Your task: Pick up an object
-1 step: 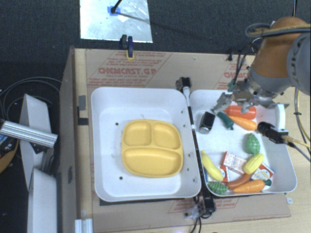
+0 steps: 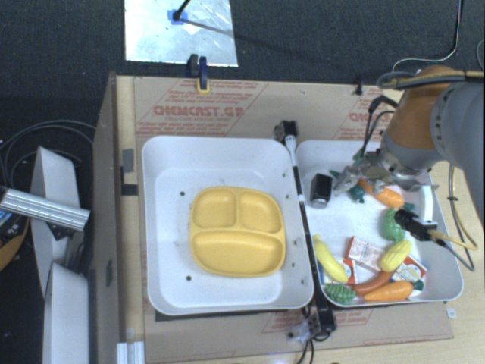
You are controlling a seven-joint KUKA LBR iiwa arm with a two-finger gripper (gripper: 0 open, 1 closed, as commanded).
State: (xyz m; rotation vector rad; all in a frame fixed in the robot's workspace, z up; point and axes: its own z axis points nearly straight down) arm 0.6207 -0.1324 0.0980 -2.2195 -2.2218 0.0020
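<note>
Approach stage: gripper [image 2: 356, 179] is lowered into the far part of the right bin [image 2: 455, 279], close beside an orange carrot [image 2: 388, 197]; finger state cannot be told, nothing seen held. Next move calls for settling over one item and closing on it (judgement). Right bin holds a black block [image 2: 320, 188], banana [image 2: 330, 259], corn cob [image 2: 395, 255], green vegetable [image 2: 393, 224], cartons. Left bin [image 2: 163, 173] holds a yellow divided plate [image 2: 237, 230]

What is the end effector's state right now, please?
End effector: low over the right bin, beside the carrot; open or shut cannot be told.
</note>
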